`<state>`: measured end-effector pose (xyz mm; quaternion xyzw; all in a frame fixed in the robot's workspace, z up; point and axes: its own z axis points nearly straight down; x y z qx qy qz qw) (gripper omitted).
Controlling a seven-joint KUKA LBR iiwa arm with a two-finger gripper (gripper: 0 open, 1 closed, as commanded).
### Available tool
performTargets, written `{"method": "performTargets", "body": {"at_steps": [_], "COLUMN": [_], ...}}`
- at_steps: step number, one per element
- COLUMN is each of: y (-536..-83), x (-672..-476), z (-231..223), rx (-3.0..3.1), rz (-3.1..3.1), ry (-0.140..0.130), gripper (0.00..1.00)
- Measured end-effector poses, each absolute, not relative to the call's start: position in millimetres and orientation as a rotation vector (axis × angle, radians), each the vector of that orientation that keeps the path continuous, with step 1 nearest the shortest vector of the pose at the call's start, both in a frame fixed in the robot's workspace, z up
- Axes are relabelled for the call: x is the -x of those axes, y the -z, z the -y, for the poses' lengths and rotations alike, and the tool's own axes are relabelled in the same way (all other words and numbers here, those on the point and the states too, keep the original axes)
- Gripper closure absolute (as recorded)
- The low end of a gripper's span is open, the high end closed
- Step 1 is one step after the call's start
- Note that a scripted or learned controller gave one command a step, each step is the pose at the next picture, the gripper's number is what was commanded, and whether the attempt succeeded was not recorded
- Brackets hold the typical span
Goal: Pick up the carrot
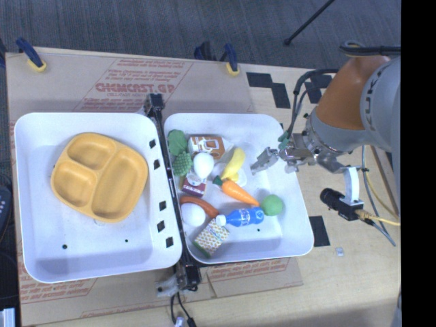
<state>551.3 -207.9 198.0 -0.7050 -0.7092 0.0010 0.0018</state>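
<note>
The gripper [267,159], fingers spread and grasping nothing, hangs over the right white plastic bin [291,234], right of the orange toy carrot [238,191] lying mid-bin. The left white bin [34,251] holds a yellow divided plate [99,176]. Cardboard [136,80] covers the desk [354,278]; grey carpet [136,12] lies beyond.

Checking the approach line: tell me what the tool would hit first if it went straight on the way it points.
The tool points left and slightly down; likely the banana first, with the carrot just below that line. Height is unclear.
</note>
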Motion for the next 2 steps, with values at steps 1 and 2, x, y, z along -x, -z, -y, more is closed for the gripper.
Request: {"method": "performTargets", "body": {"at_steps": [1, 2], "y": [-91.2, -91.3], "x": [-536.6, -529.7], "z": [154.8, 102.0], "rx": [2.124, 1.944], "rz": [2.309, 2.464], "ry": [-0.003, -0.002], "gripper": [0.0, 0.0]}}
